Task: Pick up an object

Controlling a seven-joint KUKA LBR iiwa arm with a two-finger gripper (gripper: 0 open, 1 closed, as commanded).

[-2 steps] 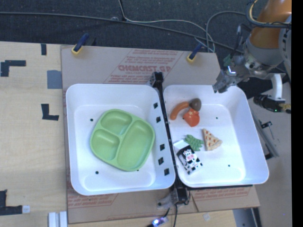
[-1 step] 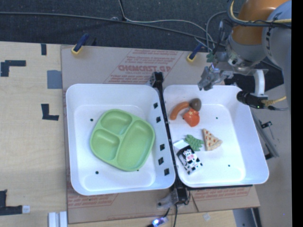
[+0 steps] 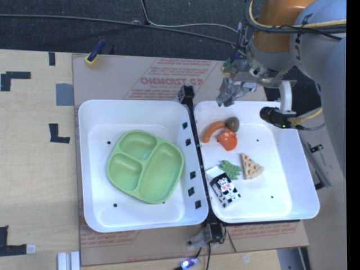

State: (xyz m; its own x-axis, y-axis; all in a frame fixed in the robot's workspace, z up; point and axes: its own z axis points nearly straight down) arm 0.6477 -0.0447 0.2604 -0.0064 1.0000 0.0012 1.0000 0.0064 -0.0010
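White bins, nothing lifted yet: the gripper hangs over the far rim of the right bin.

Its fingers look slightly parted with nothing between them, so the pick seems barely begun. All candidates lie in that bin: a sausage, a brown lump, a red piece, a pizza slice, a green sprig and a cow-patterned block. Left bin holds a green divided plate. Descent, closing and lifting remain.
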